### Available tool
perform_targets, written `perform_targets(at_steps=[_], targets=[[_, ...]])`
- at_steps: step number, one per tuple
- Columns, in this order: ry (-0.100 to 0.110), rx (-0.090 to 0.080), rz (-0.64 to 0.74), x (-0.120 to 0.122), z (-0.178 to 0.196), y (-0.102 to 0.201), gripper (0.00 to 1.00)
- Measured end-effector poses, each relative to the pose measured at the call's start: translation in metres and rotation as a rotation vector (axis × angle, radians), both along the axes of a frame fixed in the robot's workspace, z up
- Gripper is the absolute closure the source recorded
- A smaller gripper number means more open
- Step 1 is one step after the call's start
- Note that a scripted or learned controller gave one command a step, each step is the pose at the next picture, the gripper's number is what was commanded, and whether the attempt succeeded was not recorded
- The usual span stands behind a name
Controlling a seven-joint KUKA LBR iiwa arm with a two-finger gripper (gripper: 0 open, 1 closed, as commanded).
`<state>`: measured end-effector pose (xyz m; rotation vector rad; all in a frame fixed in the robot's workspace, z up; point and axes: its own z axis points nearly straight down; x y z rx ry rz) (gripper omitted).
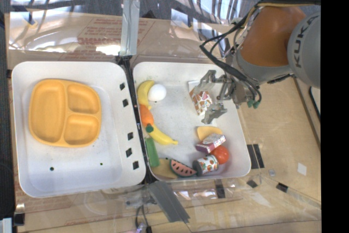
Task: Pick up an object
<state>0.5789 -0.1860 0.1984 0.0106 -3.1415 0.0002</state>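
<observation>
One carton between fingers, long axis upper-left to lower-right.

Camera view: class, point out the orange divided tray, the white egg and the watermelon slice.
orange divided tray (pixel 64 112), camera view, on the ridge between its compartments.
white egg (pixel 157 93), camera view, middle of its shell.
watermelon slice (pixel 183 168), camera view, on its red flesh.

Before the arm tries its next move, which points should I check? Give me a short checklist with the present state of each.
1. Gripper is over the right bin: ok.
2. A target lies at the gripper: ok, the small patterned carton is right beside it.
3. Carton seen between the fingers: cannot tell.
4. Carton stands apart from the neighbours: ok, the cheese wedge lies lower.
5. Orange tray in the left bin stays out of the way: ok.
</observation>
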Motion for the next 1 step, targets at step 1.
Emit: perform_targets(at_steps=[1], targets=[[0.007, 0.002, -0.100, 0.0428, -0.0991, -0.0009, 0.00]])
